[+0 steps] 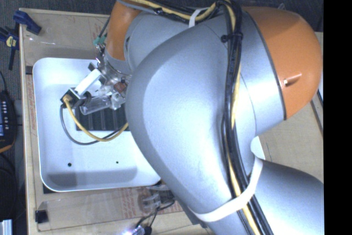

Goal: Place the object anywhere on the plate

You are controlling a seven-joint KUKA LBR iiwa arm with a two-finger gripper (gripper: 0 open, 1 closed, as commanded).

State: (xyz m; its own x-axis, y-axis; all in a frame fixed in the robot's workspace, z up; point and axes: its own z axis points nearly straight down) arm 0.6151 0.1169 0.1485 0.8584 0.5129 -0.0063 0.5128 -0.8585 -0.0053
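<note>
Here, much of the camera view is being taken up by the grey arm [198, 118], which is being extended from the right across the bench [66, 25], its orange band [124, 14] being shown at the far side. The gripper [91, 97] is being held over the left white bin [49, 135]; whether anything is being gripped cannot be told. A yellow-and-black cable [82, 132] is being looped below it. The object and plate cannot be made out.
</note>
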